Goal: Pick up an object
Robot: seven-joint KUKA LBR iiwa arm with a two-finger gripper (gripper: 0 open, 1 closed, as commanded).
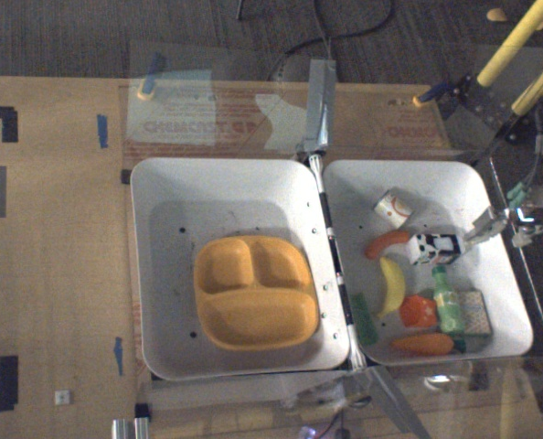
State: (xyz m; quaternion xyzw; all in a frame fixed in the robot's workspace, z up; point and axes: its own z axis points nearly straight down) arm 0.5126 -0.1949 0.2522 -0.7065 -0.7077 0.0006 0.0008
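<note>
The right bin holds several small objects. A white cup lies on its side near the back, with a red sausage and a black-and-white cow toy just in front of it. Nearer the front lie a yellow banana, a red tomato, a green bottle, a carrot, a dark green piece and a checked pad. My gripper shows as a grey metal part at the bin's right rim, just right of the cow toy and holding nothing I can see.
The left bin holds an orange divided plate. A metal divider runs back from between the bins. Yellow poles and clamps stand at the back right. Brown board lies to the left.
</note>
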